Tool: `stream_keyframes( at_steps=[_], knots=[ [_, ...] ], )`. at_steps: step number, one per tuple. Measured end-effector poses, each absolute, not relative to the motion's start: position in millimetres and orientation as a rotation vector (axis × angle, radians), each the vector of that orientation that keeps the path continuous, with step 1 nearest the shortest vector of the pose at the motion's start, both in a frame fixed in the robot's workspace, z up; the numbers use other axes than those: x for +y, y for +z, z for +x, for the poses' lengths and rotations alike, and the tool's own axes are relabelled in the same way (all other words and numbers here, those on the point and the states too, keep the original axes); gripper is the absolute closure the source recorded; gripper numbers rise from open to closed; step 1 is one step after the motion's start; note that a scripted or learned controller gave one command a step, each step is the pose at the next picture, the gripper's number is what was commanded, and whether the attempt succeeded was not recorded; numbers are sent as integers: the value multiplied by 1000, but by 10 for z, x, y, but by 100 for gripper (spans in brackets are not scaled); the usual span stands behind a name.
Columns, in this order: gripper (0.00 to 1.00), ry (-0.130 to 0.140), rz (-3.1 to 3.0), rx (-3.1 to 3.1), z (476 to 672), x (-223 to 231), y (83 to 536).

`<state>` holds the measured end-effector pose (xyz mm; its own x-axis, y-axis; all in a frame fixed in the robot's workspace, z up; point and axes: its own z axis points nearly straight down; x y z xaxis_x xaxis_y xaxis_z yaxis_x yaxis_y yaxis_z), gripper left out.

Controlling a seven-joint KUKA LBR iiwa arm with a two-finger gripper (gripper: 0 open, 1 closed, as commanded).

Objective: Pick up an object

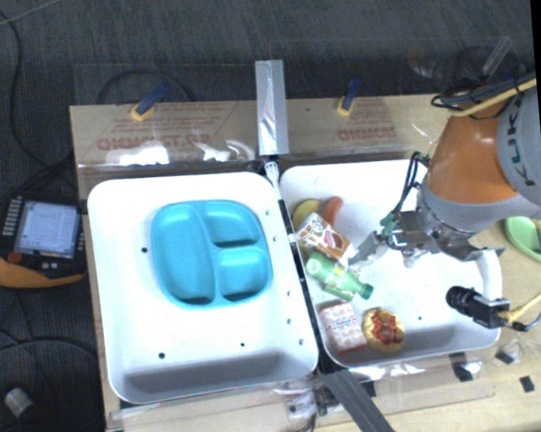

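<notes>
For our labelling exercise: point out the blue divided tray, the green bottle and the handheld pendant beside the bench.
blue divided tray [210, 250], camera view, centre ridge.
green bottle [337, 279], camera view, body.
handheld pendant [41, 230], camera view, screen.

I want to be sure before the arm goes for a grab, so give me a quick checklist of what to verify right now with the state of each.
1. Objects within reach in the right bin: ok, green bottle, carton and red-topped packet lie along its left side.
2. Gripper over that bin: ok, above bare floor right of the bottle.
3. Jaws open: cannot tell.
4. Nothing already held: cannot tell.
5. Target isolated: not ok, items crowd together.
6. Blue tray out of the way: ok, in the left bin.
</notes>
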<state>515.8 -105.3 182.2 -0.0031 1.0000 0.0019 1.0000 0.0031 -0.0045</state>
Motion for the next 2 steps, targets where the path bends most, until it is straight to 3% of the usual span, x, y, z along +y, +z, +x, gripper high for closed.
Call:
stream_keyframes(
  at_steps=[1,2],
  knots=[
    [0,-18,-2031,-2415,4980,-988,903],
    [0,-10,-2195,-2252,5400,-1034,892]
  ],
)
